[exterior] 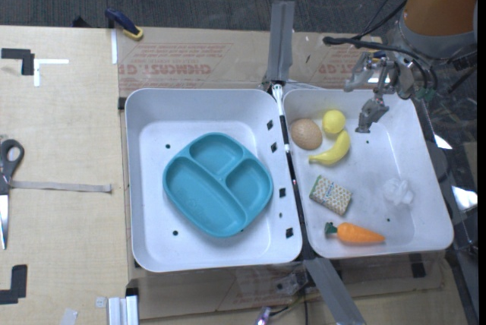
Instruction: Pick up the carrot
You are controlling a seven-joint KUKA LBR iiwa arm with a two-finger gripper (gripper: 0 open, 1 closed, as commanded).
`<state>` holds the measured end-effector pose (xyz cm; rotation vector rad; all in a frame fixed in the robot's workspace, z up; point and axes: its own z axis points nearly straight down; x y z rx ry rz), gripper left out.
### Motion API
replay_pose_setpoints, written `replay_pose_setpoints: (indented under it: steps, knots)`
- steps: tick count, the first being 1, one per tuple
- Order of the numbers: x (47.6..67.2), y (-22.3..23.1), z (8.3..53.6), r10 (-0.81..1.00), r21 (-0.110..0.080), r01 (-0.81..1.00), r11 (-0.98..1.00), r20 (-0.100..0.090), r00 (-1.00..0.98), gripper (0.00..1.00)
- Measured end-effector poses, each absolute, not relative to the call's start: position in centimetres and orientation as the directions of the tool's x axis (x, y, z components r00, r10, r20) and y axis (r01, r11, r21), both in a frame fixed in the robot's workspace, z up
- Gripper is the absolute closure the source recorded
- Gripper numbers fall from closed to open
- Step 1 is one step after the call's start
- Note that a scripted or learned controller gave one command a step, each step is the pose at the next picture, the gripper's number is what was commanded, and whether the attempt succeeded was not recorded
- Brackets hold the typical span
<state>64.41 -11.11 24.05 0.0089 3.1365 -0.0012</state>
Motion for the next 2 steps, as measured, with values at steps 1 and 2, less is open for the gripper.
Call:
replay_pose_setpoints:
  steps: [1, 2]
  knots:
    - [59.5, -6.6, 19.3, 0.315, 0.0, 0.315, 0.949, -0.003, -0.949, 0.0]
    - [53.2, -4.5, 19.3, 0.333, 0.001, 0.333, 0.943, -0.004, -0.943, 0.0]
